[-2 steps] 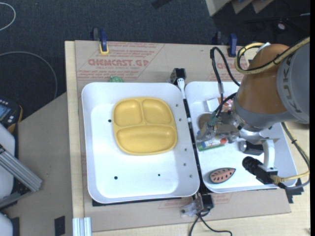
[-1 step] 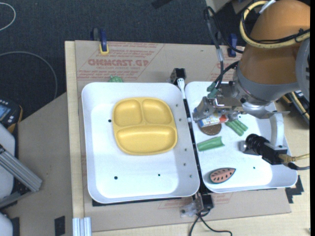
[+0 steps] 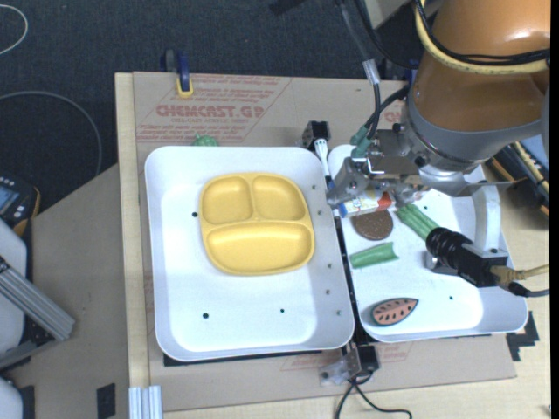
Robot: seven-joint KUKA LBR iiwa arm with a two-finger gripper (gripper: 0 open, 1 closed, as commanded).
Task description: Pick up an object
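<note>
The gripper (image 3: pixel 352 192) is held over the 10 o'clock corner of the right bin (image 3: pixel 472 308); whether it is spread cannot be told. The brown disc (image 3: pixel 374 226) lies flat just beside it, toward 5 o'clock.

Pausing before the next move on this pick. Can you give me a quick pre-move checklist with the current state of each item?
1. Gripper over the right bin: ok, near its upper left corner.
2. Anything held: cannot tell from this angle.
3. Targets close by: ok; brown disc and green piece lie just below the gripper.
4. Leaf-shaped piece apart from the rest: ok.
5. Yellow divided plate out of the way in the left bin: ok.
</note>
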